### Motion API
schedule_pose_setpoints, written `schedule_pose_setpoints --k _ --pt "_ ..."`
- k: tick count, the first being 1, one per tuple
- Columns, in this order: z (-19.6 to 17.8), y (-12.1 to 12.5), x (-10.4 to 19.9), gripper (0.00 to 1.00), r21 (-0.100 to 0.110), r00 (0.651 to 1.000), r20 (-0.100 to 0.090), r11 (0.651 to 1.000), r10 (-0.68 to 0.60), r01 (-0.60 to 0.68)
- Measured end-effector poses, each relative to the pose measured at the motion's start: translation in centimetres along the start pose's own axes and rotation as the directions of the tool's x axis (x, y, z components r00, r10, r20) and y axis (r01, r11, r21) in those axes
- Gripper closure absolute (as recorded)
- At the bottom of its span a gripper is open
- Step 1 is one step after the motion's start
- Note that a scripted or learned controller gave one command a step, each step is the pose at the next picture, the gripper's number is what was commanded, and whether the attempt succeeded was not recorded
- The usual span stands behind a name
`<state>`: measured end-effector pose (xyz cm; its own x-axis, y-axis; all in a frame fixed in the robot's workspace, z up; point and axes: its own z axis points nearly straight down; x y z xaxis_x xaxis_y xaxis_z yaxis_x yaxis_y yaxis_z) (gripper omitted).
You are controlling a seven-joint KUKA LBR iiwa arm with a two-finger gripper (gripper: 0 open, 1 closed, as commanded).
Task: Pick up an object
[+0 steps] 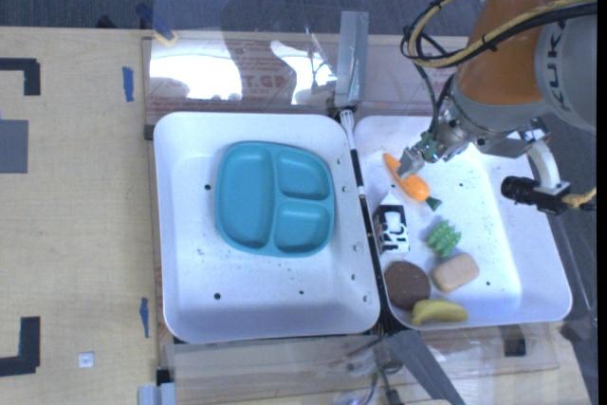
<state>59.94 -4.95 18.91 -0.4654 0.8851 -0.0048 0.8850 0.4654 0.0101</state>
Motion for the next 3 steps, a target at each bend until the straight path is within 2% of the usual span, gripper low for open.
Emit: schedule_pose_setpoints --k 1,2,3 --pt "-0.9 0.0 -0.1 1.00 -0.002 1.000 0.002 1.000 0.001 -0.001" --pt "0.4 3.8 -2.2 1.00 0.006 0.994 -0.003 0.994 -0.109 0.109" --pt "10.0 -0.3 -6.5 1.00 0.002 0.863 -0.001 0.863 -0.506 0.506"
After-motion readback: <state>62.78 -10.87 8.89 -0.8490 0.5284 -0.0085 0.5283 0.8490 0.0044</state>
